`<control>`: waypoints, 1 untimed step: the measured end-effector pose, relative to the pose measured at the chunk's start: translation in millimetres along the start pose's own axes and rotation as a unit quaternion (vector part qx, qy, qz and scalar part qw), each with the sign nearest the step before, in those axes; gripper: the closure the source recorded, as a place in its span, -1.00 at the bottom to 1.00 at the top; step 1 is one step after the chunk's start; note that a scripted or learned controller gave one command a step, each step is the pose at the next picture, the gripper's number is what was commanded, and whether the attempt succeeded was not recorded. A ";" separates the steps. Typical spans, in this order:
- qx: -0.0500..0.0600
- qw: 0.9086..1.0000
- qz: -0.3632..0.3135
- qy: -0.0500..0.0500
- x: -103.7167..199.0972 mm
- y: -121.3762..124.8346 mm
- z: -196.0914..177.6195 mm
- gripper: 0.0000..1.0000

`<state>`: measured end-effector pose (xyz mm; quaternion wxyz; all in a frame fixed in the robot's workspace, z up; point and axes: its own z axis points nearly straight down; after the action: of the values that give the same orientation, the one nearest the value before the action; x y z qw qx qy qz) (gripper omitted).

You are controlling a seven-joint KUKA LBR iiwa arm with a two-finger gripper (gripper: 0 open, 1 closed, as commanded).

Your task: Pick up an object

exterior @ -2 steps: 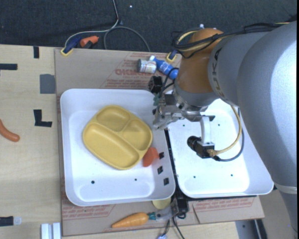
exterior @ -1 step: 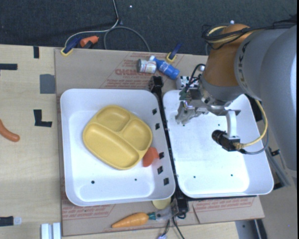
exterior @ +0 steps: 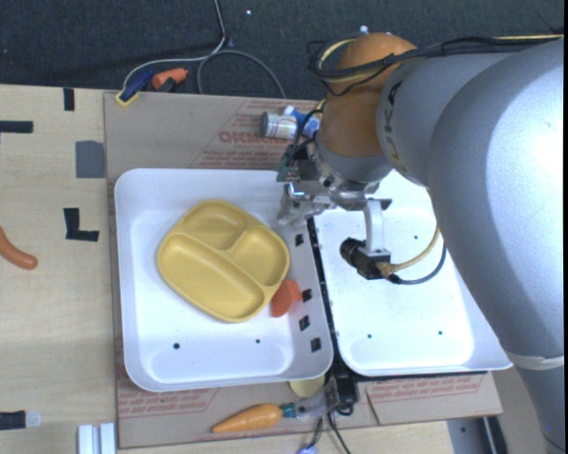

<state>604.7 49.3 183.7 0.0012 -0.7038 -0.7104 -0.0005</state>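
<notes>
A yellow divided plate [exterior: 224,258] lies in the left white bin [exterior: 137,253], tilted toward the bin's middle. A small orange-red object [exterior: 284,298] rests against the plate's right edge, near the bin's right wall. My gripper [exterior: 298,206] hangs over the upper right corner of the left bin, just above the plate's top right rim and close to the divider between the bins. The grey arm and its orange band [exterior: 369,60] cover the area behind it.
The right white bin [exterior: 407,343] has a black cabled part [exterior: 363,256] hanging over it. An orange sausage [exterior: 11,247] lies on the bench far left. A carrot [exterior: 251,418] lies below the bins. A silver can [exterior: 282,123] and an orange-handled tool [exterior: 156,81] sit behind the bins.
</notes>
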 end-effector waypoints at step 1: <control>0.003 1.000 0.007 -0.002 -59.6 -65.2 -0.3 1.00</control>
<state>540.0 -10.9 184.0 0.0015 -0.7091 -0.7051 0.0028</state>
